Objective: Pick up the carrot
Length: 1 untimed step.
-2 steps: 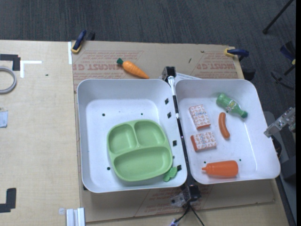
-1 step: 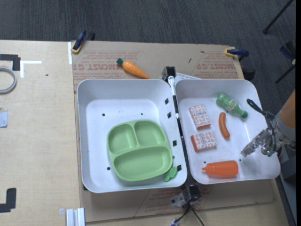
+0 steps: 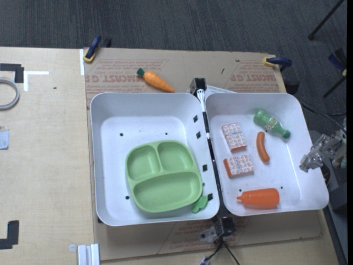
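Though blurred, gripper [image 3: 315, 158] seemingly against bin [image 3: 253, 96].

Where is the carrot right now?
The carrot lies outside both bins on the cardboard, just behind the left bin's back rim.

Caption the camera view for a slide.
Orange toy carrot lies on cardboard behind the white bins; end effector waits at the right bin's edge.

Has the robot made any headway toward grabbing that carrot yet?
Nothing looks done yet. The carrot lies on the cardboard behind the left bin, outside both bins, untouched. The gripper sits at the right bin's right edge, far from the carrot, with nothing visibly in it. Still left: reach across, grasp the carrot and lift it.
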### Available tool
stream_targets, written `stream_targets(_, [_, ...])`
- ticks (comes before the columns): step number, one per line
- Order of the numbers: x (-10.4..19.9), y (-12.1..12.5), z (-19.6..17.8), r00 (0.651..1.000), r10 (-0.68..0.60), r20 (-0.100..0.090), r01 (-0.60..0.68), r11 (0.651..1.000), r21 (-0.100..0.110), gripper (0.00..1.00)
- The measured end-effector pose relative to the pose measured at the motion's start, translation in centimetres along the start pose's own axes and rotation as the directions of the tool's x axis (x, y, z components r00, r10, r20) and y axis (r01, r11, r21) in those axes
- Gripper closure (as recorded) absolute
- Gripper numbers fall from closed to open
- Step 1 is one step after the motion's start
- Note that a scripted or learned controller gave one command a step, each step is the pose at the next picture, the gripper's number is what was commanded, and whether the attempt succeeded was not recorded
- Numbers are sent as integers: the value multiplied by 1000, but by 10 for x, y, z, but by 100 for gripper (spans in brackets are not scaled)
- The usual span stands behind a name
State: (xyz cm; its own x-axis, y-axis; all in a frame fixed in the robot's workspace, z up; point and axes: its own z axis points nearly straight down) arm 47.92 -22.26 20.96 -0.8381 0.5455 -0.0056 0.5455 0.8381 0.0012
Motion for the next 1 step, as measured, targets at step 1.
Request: stream_targets(1, [0,0,-46,965,-263,1,263,965,0,100])
